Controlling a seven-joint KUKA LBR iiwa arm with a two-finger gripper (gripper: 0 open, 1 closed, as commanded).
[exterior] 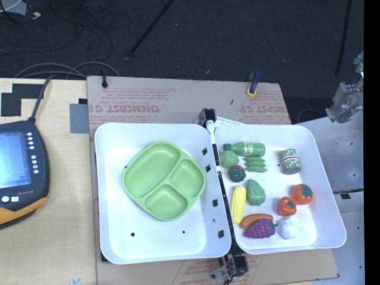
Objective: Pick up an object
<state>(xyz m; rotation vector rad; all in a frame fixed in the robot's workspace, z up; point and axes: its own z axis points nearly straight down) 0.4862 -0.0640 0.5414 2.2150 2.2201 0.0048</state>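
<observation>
Right bin (323,159) | toys crowd 9 through 6 o'clock, corn (238,203) against divider (217,177) | open floor at 12 | left bin (110,218): green tray (164,180) centre, margins free

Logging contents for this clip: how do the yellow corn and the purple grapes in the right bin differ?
The yellow corn is long and slim, lying roughly lengthwise beside the divider; the purple grapes form a broad, bumpy cluster lying crosswise. The corn sits near the bin's middle, while the grapes lie closer to the near edge, touching an orange carrot-like piece. Both are toy foods resting loose in the right bin.
</observation>
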